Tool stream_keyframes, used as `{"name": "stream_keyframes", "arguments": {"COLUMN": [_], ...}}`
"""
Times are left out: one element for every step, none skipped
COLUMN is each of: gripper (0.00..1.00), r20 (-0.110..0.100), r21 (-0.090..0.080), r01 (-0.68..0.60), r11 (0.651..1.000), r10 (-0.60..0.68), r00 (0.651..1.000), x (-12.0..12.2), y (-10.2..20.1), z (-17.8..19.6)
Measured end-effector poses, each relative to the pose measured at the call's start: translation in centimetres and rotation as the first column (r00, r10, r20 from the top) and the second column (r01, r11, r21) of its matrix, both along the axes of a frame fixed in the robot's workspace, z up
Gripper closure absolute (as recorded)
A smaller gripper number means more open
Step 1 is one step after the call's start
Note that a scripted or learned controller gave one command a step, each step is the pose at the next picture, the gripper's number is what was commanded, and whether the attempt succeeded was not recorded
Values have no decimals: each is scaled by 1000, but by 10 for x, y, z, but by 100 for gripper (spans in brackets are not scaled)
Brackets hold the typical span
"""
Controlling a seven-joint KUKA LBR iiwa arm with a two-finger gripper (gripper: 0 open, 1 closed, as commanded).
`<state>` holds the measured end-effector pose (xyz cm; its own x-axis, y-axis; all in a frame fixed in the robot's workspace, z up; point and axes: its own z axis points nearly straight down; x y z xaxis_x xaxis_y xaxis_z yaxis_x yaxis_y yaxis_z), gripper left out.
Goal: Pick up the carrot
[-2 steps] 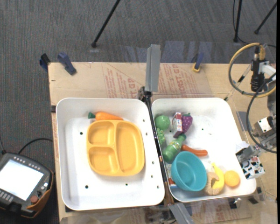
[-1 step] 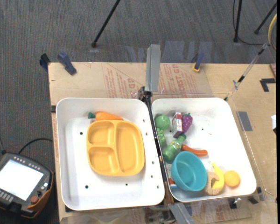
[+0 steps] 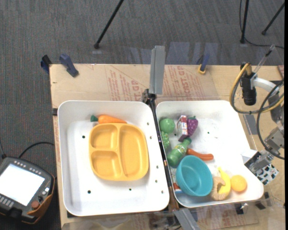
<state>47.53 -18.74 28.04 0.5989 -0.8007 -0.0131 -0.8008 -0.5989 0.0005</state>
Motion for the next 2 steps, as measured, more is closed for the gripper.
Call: {"name": "stream_keyframes", "arguments": {"gripper": [100,100], "r20": [4,9], "r21": [0,-5], "r01": [-61,-223], "r11": [998,975], "r10": [61,223], "r00": [998,975], "x": [1,20], "y": [-5,-13], "z": [-141,-58]}}
